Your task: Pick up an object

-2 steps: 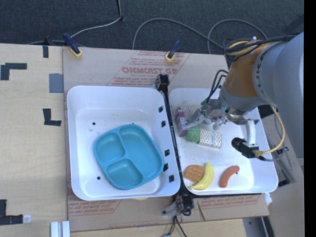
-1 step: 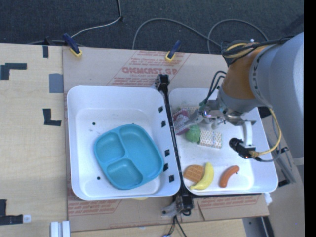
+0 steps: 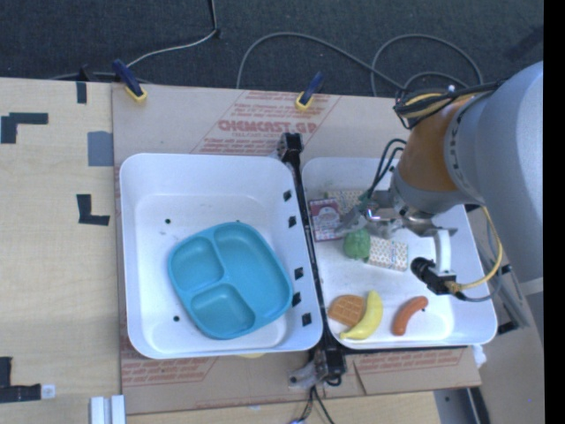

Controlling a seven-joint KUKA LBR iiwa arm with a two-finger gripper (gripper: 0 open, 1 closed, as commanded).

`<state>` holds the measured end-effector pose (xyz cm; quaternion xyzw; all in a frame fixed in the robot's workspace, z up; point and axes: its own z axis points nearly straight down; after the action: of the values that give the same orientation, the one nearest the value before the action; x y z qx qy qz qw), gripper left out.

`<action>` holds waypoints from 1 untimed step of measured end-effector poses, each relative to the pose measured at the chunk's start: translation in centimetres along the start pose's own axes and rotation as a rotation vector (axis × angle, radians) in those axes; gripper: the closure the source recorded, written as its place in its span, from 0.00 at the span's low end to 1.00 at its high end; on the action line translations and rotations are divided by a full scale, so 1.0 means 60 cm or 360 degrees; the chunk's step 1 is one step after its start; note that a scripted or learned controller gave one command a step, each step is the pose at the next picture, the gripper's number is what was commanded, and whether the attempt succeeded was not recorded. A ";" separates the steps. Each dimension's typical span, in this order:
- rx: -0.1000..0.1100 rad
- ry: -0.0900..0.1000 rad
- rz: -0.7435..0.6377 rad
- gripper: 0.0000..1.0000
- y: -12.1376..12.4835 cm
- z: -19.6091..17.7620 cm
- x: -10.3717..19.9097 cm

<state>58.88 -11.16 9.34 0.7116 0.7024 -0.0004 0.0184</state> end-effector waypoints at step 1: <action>0.0034 0.0035 -0.0019 0.00 0.004 0.011 0.025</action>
<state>59.16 -9.67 8.63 0.7074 0.7068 -0.0002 0.0030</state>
